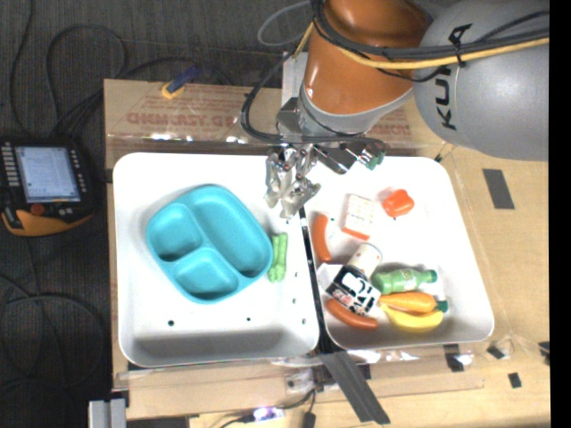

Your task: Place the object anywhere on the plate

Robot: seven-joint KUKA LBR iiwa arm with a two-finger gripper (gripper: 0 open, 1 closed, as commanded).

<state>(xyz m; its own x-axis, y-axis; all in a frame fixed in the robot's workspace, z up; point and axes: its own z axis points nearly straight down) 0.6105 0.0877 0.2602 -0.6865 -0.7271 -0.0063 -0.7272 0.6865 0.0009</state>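
Camera view: gripper (289, 188) above the bins' divider, finger state cannot tell, nothing visibly held. Green object (278, 257) lies in left bin (161, 337), touching blue plate (208, 242) right rim. Toys crowd right bin (464, 239).

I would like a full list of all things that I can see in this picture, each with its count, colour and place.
bins: 2, white, side by side on the bench
plate: 1, light blue, three compartments, in the left bin
green piece: 1, in the left bin, beside the plate's right edge
sausage: 1, orange-red, right bin, near the divider
box: 1, white, upper right bin
orange toy: 1, upper right bin
bottle: 1, green, lower right bin
banana: 1, yellow, lower right bin
tablet: 1, black and orange, on the floor at left
arm: 1, grey with orange band
hand: 1, metal, above the divider between the bins
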